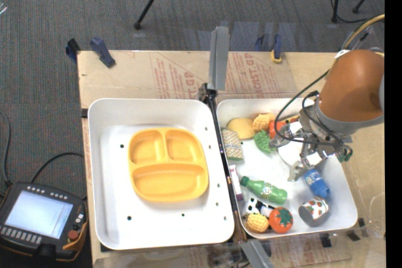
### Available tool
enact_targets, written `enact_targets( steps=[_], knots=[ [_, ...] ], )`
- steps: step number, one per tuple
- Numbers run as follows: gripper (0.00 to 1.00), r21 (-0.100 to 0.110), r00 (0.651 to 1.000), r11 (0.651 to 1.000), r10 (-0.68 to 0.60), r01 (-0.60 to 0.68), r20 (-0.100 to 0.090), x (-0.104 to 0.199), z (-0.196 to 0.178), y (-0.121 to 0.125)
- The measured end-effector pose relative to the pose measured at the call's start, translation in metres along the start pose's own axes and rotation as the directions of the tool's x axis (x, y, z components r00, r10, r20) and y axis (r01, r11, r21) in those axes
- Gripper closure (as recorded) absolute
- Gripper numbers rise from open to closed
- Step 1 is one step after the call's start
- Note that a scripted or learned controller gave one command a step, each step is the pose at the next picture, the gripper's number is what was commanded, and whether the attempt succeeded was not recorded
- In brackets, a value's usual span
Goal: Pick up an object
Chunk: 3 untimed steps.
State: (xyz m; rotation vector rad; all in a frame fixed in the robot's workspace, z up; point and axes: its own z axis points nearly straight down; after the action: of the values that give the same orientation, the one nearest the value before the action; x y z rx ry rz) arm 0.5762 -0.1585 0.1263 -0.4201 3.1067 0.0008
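Several small toys crowd the right bin [349,198]; the tool [306,166] hangs just beside a blue bottle [316,183], its fingers apart on nothing. That bottle looks light, rigid and slippery, best gripped across its middle.

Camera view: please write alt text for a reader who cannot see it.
A grey arm's tool hovers over the right bin beside a blue bottle, among a green bottle, tomato and corn. The left bin holds a yellow divided plate.
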Motion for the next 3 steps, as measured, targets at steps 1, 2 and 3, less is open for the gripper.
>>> enact_targets(
  steps=[1, 2, 3],
  knots=[
    [0.00, -0.004, 0.998, 0.998, 0.064, -0.064, -0.007, -0.035, 0.040, 0.040],
    [0.00, -0.001, 0.998, 0.998, 0.064, -0.064, -0.003, -0.082, 0.038, 0.040],
    [0.00, 0.000, 1.000, 1.000, -0.001, 0.001, -0.004, -0.033, 0.038, -0.028]
  ],
)
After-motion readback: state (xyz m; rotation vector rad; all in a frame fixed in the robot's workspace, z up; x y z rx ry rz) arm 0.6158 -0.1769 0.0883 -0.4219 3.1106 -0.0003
